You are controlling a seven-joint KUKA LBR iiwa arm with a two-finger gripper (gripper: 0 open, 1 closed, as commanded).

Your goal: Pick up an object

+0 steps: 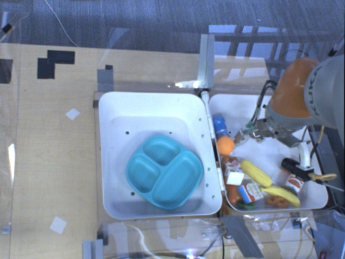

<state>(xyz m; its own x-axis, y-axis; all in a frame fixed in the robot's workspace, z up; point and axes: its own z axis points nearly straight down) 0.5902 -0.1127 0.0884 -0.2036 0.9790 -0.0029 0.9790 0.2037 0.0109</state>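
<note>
Two white bins sit side by side on a light wooden bench (48,161). The left bin (116,117) is in the middle of the frame. A blue plate (164,170) with three sections lies flat in it, toward the lower part.

The right bin (318,201) is at the right of the frame and has many small toys in it. A blue bottle (219,126) lies along its left wall. Just below it is an orange ball (226,145). Lower down, a yellow corn cob (256,172) lies slanted in the middle of the bin. A yellow banana (281,193) lies near the bottom edge. More small toys are packed in the lower left corner of this bin, too jumbled to name.

The grey arm (323,90) with its orange band (291,88) comes in from the upper right. The gripper (253,131) is low over the right bin, just right of the orange ball. You cannot tell if it is open or closed, and nothing can be seen in its grip
</note>
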